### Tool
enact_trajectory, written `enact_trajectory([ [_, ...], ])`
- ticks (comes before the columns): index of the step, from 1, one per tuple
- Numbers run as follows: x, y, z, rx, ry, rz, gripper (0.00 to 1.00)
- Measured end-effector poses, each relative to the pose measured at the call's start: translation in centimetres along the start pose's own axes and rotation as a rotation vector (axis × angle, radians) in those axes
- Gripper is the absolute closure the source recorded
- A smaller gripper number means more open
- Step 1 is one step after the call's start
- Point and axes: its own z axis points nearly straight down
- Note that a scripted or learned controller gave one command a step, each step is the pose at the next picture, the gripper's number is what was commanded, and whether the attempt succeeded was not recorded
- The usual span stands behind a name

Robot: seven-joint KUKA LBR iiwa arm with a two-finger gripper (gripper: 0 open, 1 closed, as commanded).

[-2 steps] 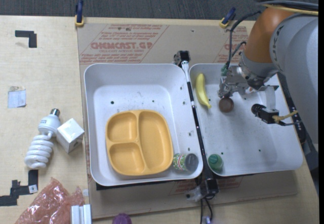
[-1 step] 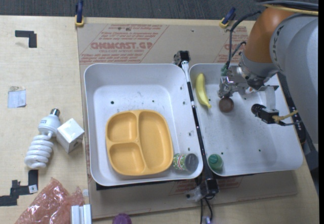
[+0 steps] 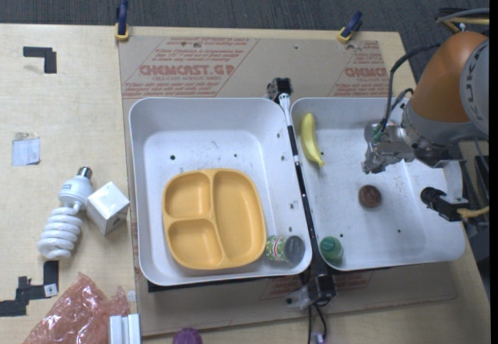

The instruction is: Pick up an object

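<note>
Two shallow white bins sit side by side on the bench. The left bin [image 3: 148,179] holds a yellow divided plate [image 3: 214,218] with three compartments, and a small patterned can [image 3: 284,249] lies on its side at the plate's lower right corner.

The right bin [image 3: 405,245] holds three loose things. A banana [image 3: 310,138] lies near the bin's left wall, its long axis running roughly top to bottom in the view, with a slight curve and its lower tip pointing toward the near edge. A small round brown object [image 3: 369,196] rests near the middle of the bin floor. A green-capped item [image 3: 331,247] stands in the near left corner.

The gripper [image 3: 379,156] hangs over the right bin, reaching in from the right below the orange band [image 3: 447,78] of the arm. It is above and just beside the brown object, well apart from the banana. Nothing is visible between its fingers; whether they are spread or closed cannot be told from this angle.

Outside the bins, a spiral light bulb [image 3: 64,218] and a small white cube [image 3: 108,206] lie on the bench at left.
</note>
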Motion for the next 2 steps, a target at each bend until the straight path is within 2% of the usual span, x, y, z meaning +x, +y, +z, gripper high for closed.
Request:
enact_trajectory([
  [1, 1.0, -3.3, 4.2, 0.0, 0.001, 0.001, 0.0],
  [2, 0.5, 5.3, 4.1, -0.001, 0.0, -0.004, 0.0],
])
